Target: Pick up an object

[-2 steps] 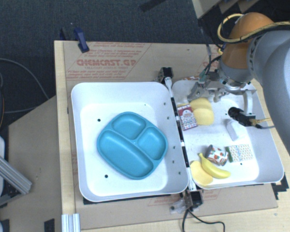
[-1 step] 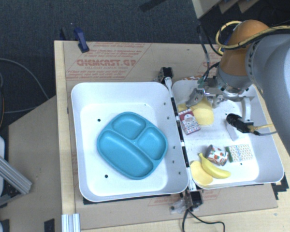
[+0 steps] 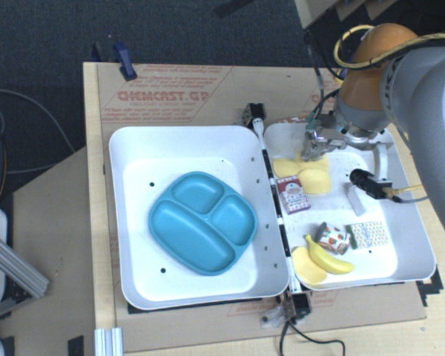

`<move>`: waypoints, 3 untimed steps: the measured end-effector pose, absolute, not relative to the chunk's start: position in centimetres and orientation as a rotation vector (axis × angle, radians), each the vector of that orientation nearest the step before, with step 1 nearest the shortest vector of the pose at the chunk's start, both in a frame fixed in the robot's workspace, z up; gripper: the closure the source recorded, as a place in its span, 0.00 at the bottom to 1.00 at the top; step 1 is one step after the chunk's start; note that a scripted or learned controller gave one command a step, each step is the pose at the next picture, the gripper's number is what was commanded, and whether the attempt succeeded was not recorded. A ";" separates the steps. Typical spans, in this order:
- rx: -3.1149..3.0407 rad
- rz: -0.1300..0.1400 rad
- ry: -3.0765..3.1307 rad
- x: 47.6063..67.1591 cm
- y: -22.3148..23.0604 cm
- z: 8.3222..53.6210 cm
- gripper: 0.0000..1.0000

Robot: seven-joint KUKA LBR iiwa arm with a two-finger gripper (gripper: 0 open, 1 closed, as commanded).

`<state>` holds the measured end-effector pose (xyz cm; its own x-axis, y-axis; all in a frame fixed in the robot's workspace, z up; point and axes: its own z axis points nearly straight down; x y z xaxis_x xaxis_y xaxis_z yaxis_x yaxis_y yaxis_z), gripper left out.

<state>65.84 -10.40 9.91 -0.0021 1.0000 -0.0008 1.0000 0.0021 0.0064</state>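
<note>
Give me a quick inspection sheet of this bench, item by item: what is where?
Surface: brown board with red print, bearing two white bins side by side.
Job's things: right bin holds a banana, pale yellow pieces, a small red packet, a patterned card and a small printed box.
Clutter: left bin holds a blue divided plate.
Grippers: gripper low over the right bin's far end, above the yellow pieces; nothing seen between its fingers.
Cables: yellow cable looped at the wrist; dark cable on the floor at left.
Surroundings: dark carpet.
</note>
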 end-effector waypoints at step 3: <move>2.222 0.000 2.221 59.6 -9.2 8.4 0.00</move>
<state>59.64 -9.22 8.45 0.0007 1.0000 0.0001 1.0000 -0.0007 -0.0002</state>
